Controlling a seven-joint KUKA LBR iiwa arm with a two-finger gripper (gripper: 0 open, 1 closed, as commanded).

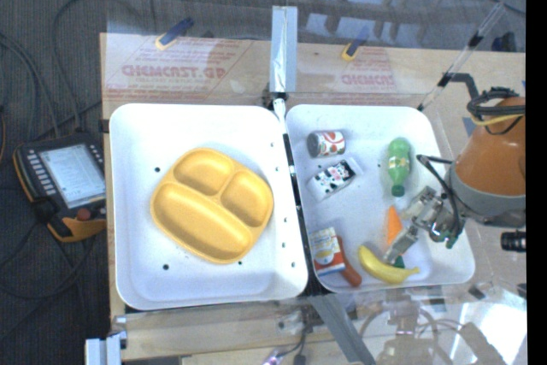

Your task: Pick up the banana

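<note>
- The two shallow white plastic bins are seen side by side: the left bin [137, 184] carries a yellow three-compartment plastic tray [212, 204], and the right bin [436, 150] carries the small goods.
- The grey arm with the orange band [491, 162] is seen reaching in from the right, over the right bin's right rim.
- The two-finger metal gripper [408, 242] is placed low in the right bin's near right part, just above the yellow curved banana [385, 266]; the step in hand is judged to be the approach or descent onto the fruit.
- Whether the tool is released or clenched cannot be told; nothing is seen held.
- The banana is found lying flat near the right bin's front wall, its long axis running roughly left to right, the right tip pointed at the right wall, the curve bowed toward the front.
- An orange carrot-like piece [392, 225] is noted just beside the gripper.
- For the next move, a closing across the banana's short width is called for, clear of the carrot-like piece.
</note>
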